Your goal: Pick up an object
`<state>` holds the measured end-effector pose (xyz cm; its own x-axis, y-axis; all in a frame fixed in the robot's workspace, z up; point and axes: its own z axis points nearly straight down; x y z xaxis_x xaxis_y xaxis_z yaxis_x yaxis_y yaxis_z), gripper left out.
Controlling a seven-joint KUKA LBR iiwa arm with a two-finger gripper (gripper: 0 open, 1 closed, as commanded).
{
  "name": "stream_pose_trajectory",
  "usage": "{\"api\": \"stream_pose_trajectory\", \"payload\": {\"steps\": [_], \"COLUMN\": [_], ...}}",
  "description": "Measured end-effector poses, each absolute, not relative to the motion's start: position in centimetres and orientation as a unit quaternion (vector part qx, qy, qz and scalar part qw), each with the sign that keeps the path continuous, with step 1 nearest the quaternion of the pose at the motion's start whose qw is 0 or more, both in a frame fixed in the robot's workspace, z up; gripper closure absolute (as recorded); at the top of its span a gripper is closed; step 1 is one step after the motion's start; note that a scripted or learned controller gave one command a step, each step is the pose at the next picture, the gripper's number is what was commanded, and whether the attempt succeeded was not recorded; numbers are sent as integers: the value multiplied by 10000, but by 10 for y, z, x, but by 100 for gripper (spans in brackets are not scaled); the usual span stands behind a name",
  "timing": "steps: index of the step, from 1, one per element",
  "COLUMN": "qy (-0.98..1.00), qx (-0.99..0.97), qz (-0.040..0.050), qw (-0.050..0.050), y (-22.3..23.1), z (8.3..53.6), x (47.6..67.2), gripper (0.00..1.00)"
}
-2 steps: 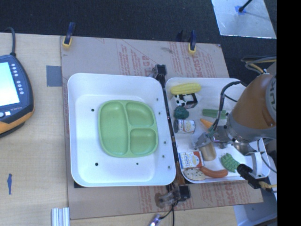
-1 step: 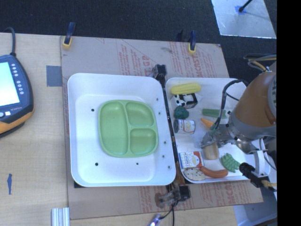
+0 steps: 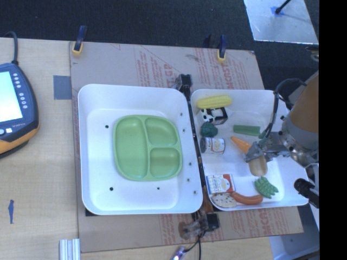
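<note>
The right bin [image 3: 271,99] holds a yellow corn cob [image 3: 214,101], a black-and-white cow toy [image 3: 214,114], a dark green lump [image 3: 209,129], a small can [image 3: 212,145], a green block [image 3: 246,129], an orange carrot [image 3: 241,143], a tan rounded piece [image 3: 258,167], a green leafy toy [image 3: 265,187], a red-and-white packet [image 3: 219,183], a cookie [image 3: 225,200] and a sausage [image 3: 247,199]. My gripper [image 3: 259,153] hangs low over the right side of this bin, just above the tan piece and beside the carrot. Nothing is seen between its fingers.
The left bin [image 3: 92,145] holds a green divided plate [image 3: 147,147]. A handheld pendant [image 3: 13,107] lies on the bench at the far left. Clamps [image 3: 221,49] pin the cardboard at the back. The arm's orange band [image 3: 306,110] rises at the right edge.
</note>
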<state>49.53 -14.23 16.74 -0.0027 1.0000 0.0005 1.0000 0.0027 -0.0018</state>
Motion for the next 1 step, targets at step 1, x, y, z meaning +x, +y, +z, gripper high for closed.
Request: {"api": "stream_pose_trajectory", "payload": {"steps": [1], "qy": [-7085], "qx": [-7057], "qz": [4], "qw": [15], "y": [-77], "z": [222], "x": [527], "gripper": [100]}}
